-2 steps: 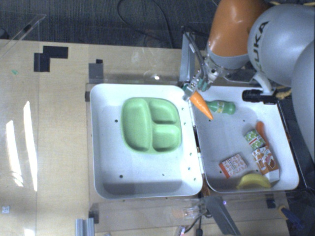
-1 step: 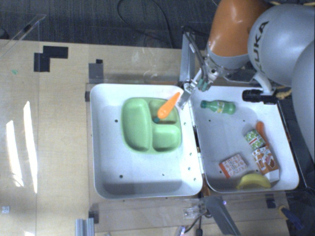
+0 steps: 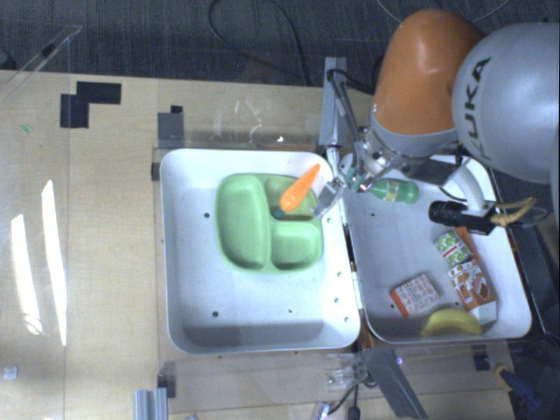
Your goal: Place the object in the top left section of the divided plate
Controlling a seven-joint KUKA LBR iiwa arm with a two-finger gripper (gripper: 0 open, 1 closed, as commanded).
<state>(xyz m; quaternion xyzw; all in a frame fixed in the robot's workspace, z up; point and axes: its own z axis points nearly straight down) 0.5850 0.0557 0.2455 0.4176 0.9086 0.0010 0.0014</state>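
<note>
Carrot (image 3: 301,188), orange, tapered, with a green tip at its lower end: you are looking at it lying tilted over the upper right part of the divided plate (image 3: 245,221), in the left bin (image 3: 188,261). The gripper (image 3: 331,191) is sitting just beside its thick end, at the bin's right wall; whether the claw is clenched on the carrot or released you cannot tell, so treat contact as unconfirmed. Judging by its look, it is probably a light, stiff plastic toy, smooth and liable to roll or slip. You should be taking hold across the thicker middle, jaws square to its long axis. Right bin (image 3: 394,252) is holding a green bottle (image 3: 394,190), a banana (image 3: 451,323) and small packets (image 3: 415,294).
</note>
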